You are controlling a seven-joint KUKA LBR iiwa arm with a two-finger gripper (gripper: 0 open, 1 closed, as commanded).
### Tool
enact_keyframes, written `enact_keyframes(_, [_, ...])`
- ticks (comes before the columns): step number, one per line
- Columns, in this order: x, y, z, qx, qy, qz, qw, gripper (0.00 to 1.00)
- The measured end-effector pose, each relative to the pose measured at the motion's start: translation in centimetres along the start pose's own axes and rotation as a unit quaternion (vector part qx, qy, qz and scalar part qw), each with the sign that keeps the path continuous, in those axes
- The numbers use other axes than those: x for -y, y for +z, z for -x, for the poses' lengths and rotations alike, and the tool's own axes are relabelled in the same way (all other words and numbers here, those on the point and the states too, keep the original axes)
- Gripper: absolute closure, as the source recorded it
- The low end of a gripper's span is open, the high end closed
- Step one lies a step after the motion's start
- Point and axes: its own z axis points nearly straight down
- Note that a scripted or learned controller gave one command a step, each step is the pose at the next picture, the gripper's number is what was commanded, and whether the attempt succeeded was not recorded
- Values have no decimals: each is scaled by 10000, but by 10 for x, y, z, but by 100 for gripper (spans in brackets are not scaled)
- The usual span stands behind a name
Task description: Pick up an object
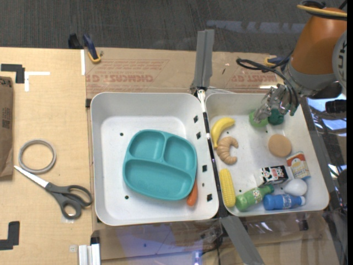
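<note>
On the far left of the table point(44, 93), a pale board surface, lie a flat tape ring point(37, 155) and scissors point(58, 192) with grey looped handles. Next come 2 shallow white bins with smooth, rounded walls. Within the left bin point(105, 120) rests a teal plate point(160, 165), glossy plastic, split into 3 compartments, and an orange carrot point(192, 195) pokes out from under its lower right edge.

Along the left wall of the right bin point(317, 164) sit a curved yellow banana point(221, 128), a tan ridged croissant point(228, 149) just below it, and a yellow knobbly corn cob point(226, 186) lower down. Further right lie a small black-and-white carton point(274, 174), a green bottle point(252, 197), a blue bottle point(282, 202), a white egg point(295, 187), a round tan cookie point(279, 145) and a small orange-and-white carton point(298, 165).

At the bin's upper right, the end effector point(276, 108) hangs from the grey arm with its orange band point(320, 37). Its metal tip is down on a lumpy green toy point(263, 117); whether its fingers stand apart or together, or close on the toy, I cannot tell.
</note>
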Motion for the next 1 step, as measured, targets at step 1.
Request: enact_keyframes(1, [-44, -52, -27, -1, 367, -2, 9993, 100])
